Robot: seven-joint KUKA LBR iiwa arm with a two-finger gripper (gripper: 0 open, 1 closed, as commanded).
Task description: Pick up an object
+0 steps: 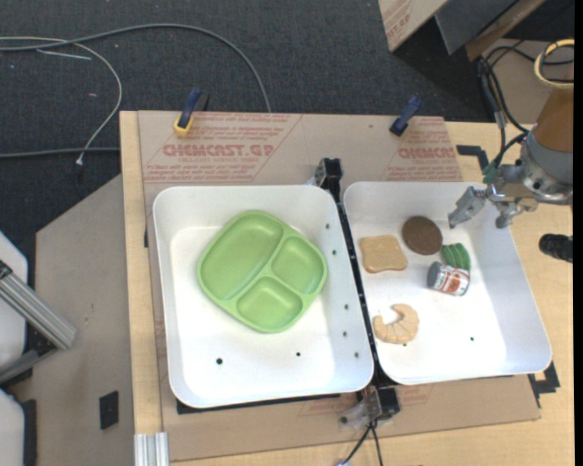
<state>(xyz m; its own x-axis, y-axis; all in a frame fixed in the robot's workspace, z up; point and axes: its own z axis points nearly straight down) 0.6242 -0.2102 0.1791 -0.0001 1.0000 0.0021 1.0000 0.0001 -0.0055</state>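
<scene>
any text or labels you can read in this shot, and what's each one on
"CHEMCAST GP": red print on the brown board behind the left bin.
"CHEMCAST": same red print, partly cut off, on the board behind the right bin.
Small red lines above and below each print: too small to read.
Small can: label too blurred to read.
Cardboard box at top: red print, unreadable.

toast (383, 253), cookie (422, 235), can (449, 278) – right bin (510, 346)
</scene>
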